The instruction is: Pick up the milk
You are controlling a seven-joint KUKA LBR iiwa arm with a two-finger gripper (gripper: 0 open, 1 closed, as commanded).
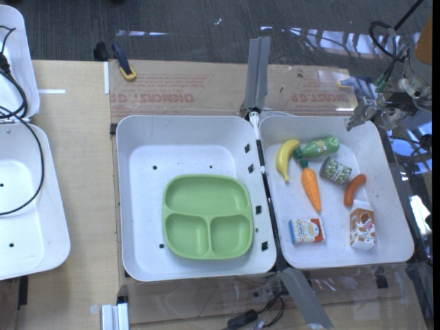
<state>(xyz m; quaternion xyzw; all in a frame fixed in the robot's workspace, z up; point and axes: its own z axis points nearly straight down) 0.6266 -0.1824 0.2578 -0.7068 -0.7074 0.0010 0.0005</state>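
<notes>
The milk is a small white-and-blue carton lying on its side at the front of the right bin, left of a red-and-white carton. My gripper hangs over the right bin's far right corner, well behind the milk and to its right. It stands open with nothing between its fingers. The grey arm with its orange band comes in from the upper right.
The right bin also holds a banana, a green bottle, a green can, a carrot and a sausage. A green divided plate lies in the left bin. A metal divider stands between the bins.
</notes>
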